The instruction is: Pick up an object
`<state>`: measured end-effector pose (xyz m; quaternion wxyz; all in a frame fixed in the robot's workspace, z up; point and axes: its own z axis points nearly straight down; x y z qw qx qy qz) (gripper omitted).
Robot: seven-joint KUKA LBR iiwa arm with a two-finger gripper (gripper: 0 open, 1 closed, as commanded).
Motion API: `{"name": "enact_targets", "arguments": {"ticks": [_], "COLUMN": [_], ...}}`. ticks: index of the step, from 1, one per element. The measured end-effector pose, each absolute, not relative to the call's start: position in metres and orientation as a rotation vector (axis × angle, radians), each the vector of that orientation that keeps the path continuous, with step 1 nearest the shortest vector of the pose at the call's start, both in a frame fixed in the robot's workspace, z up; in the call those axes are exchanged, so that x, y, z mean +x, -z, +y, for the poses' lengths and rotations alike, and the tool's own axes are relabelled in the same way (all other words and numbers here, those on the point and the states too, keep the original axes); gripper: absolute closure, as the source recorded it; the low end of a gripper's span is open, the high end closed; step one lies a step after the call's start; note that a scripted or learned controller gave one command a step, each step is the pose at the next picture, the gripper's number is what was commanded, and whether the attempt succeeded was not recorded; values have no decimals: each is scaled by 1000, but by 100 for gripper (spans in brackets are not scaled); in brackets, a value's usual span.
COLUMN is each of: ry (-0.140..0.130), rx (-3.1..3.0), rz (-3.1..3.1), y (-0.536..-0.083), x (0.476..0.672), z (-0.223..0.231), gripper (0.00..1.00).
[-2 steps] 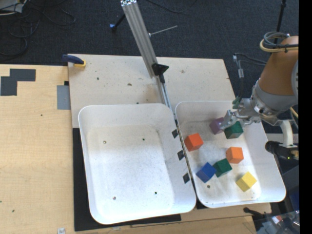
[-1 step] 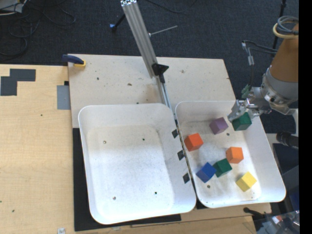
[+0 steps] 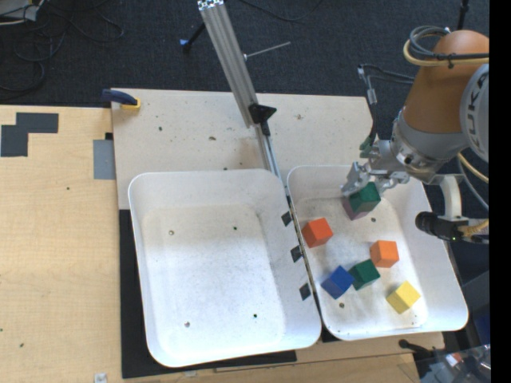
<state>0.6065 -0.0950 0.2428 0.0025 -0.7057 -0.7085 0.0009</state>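
The arm (image 3: 437, 94) comes in from the right, its orange band above the wrist, and ends over the upper part of the right bin (image 3: 447, 313). The fingers (image 3: 366, 183) point down toward the bin and are closed around a block (image 3: 362, 200) that is green on one face and purplish-grey on another. The block sits right between the fingertips, tilted. Whether it rests on the bin floor or is just above it cannot be told.

5 more cubes lie in the same bin, all apart from the fingers. An orange cube (image 3: 317, 231) is nearest, below and to the left of them. A second orange cube (image 3: 385, 252) lies below and slightly right. A dark green cube (image 3: 365, 273) sits farther below, almost straight under the fingers, with a blue cube (image 3: 338, 282) just beside it on its left. A yellow cube (image 3: 403, 296) is the farthest, below and to the right, near the bin's lower edge.

The left bin (image 3: 152, 214) lies well to the left of the fingers, side by side with the right one on the desk (image 3: 184, 126). A slanted metal rail (image 3: 231, 54) rises above and to the left of the fingers, ending between the 2 bins.
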Motion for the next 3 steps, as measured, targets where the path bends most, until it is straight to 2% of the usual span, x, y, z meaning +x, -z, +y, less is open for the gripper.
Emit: {"name": "enact_targets", "arguments": {"ticks": [1,3], "ry": [0,-2], "rx": [-2215,-2214], "rz": [-2224,-2224], "y": [-244,-241], "x": [626,642], "z": [-44,69], "gripper": [100,100]}}
